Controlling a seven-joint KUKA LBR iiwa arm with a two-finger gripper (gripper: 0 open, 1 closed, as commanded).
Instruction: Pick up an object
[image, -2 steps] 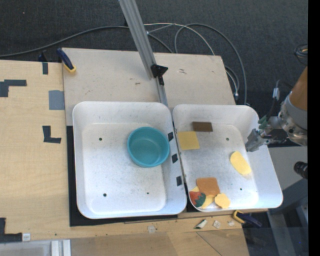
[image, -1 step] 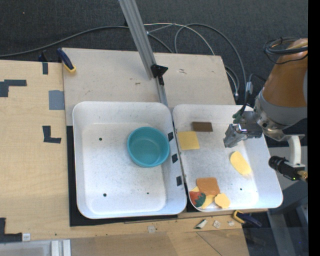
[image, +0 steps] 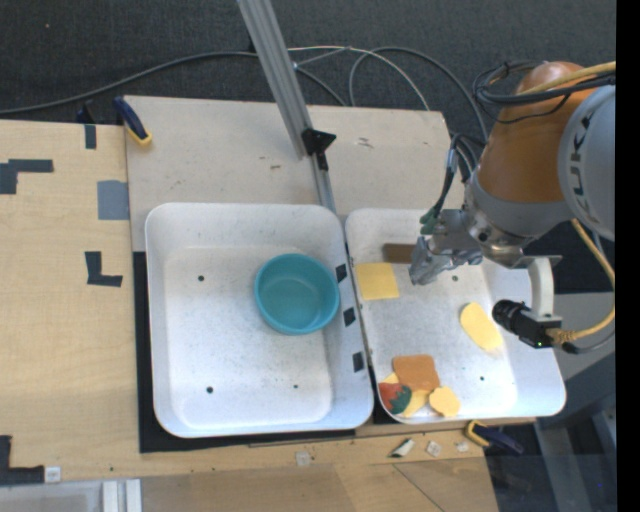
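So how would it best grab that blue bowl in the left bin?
Probably from straight above, by the rim. The blue bowl sits upright and open in the left bin, too wide to span whole, so one finger could go inside and one outside its thin wall. The near side looks clearest, away from the bin's edge.

Grey KUKA arm (image: 560, 130), orange band, dark steel gripper (image: 430, 262).
There's black lettering on the grey shell, a rounded orange collar, black cables looping off the top, a yellow cable trailing low, and a black cylinder on a white bracket.
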